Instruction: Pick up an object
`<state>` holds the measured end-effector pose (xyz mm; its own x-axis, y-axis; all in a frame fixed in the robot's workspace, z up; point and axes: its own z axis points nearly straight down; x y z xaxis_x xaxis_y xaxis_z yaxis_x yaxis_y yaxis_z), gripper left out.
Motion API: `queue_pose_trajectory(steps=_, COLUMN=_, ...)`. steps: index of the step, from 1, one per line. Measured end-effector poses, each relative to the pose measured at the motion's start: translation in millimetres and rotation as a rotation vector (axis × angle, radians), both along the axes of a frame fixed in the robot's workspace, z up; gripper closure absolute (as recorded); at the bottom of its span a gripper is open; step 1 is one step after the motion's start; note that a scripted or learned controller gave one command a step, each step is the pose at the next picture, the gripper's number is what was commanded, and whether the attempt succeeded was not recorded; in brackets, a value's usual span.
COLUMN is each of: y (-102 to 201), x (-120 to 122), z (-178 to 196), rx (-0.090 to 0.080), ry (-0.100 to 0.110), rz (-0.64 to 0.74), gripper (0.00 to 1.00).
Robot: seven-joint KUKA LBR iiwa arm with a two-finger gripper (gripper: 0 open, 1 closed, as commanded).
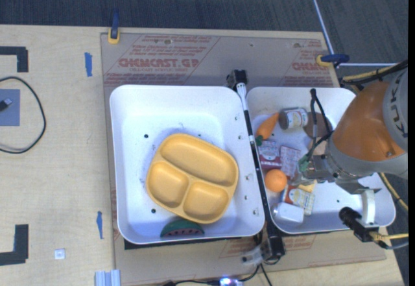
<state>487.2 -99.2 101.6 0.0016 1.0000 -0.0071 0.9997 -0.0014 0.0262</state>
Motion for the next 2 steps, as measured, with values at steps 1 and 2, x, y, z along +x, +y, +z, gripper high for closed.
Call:
queue_pose_trajectory(steps=1, y=84.6, x=73.3, z=83.5, rx=0.008, ry=0.025, rz=0.003, gripper=1.00)
queue_pose_trajectory(steps=2, y=83.9, x=73.0, z=83.3, rx=0.007, ry=0.026, rz=0.003, gripper=0.00)
